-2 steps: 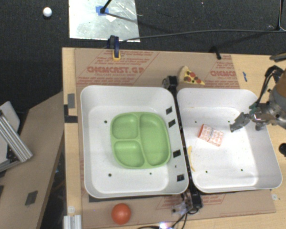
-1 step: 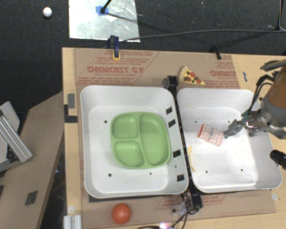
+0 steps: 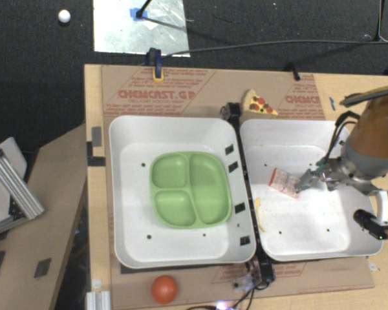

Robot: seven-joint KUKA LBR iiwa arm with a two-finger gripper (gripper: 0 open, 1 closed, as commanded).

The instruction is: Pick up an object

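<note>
- Arm point(image 3: 375, 131) enters frame at approx 3 o'clock; orange band visible at the edge, grey wrist section just below it.
- Wrist angled down and toward 9 o'clock, leaning inward from the frame's right side.
- Black cables loop along the arm's 9 o'clock side, from band down to wrist.
- Gripper point(image 3: 302, 183) sits at the low end of the wrist, tip pointing approx 8–9 o'clock, held low.
- Finger gap too small/blurred to read.
- A dark fitting w/ white bracket juts from the wrist toward 5 o'clock.
</note>
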